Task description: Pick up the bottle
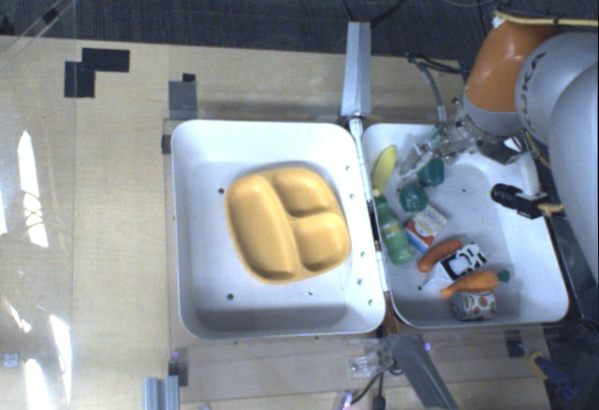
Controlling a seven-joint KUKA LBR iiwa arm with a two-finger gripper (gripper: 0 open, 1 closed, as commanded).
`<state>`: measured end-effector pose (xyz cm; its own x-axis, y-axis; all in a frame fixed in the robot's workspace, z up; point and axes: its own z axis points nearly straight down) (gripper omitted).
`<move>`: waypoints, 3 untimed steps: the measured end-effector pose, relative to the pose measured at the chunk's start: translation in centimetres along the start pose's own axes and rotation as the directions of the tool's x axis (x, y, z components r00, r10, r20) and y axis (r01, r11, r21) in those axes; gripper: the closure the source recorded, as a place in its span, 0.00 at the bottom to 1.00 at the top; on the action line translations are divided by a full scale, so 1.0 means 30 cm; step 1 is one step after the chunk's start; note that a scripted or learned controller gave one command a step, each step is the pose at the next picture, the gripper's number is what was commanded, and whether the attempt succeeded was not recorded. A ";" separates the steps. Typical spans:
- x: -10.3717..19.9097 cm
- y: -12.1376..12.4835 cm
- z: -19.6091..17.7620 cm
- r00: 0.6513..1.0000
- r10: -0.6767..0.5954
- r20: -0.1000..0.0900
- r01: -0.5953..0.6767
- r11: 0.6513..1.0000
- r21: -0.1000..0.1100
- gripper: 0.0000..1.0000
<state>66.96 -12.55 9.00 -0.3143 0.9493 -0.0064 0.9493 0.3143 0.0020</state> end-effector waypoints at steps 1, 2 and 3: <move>0.008 0.018 -0.046 1.000 -0.008 0.003 0.008 1.000 -0.014 1.00; -0.016 0.001 -0.167 0.895 -0.447 0.002 0.447 0.895 -0.008 1.00; 0.177 -0.051 -0.327 0.832 -0.554 0.001 0.554 0.832 -0.008 1.00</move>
<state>63.80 -7.93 18.77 -0.7878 0.6158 -0.0078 0.6158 0.7879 0.0060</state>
